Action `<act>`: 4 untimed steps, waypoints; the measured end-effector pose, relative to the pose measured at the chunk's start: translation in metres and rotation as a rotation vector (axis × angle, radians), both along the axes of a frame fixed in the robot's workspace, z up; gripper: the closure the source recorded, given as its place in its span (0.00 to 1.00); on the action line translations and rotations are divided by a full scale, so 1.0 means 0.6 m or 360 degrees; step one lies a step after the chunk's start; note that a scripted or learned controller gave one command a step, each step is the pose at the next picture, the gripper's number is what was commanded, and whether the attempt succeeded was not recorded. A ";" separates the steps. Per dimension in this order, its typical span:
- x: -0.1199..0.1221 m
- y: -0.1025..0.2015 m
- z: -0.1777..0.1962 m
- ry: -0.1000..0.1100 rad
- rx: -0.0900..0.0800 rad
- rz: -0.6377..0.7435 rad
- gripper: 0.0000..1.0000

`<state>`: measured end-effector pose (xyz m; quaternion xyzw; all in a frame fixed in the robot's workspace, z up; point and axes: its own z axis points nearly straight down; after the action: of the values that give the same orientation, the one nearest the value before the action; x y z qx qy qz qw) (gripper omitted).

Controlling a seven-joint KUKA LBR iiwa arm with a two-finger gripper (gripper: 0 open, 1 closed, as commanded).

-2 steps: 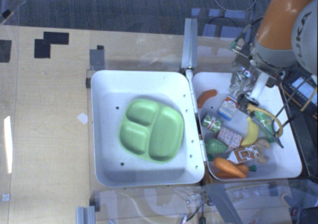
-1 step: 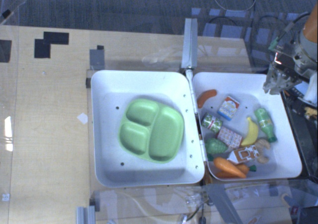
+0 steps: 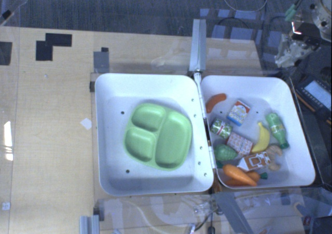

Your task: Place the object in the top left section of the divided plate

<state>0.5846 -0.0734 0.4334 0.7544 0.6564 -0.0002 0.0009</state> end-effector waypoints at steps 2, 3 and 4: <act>-0.162 -0.104 0.006 -0.0011 0.0001 -0.0105 1.00; -0.160 -0.083 -0.539 -0.0010 0.0003 -0.0356 1.00; -0.110 0.015 -0.321 -0.0009 0.0002 0.0158 1.00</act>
<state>0.5189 -0.0643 0.2410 0.7209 0.6931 0.0023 0.0022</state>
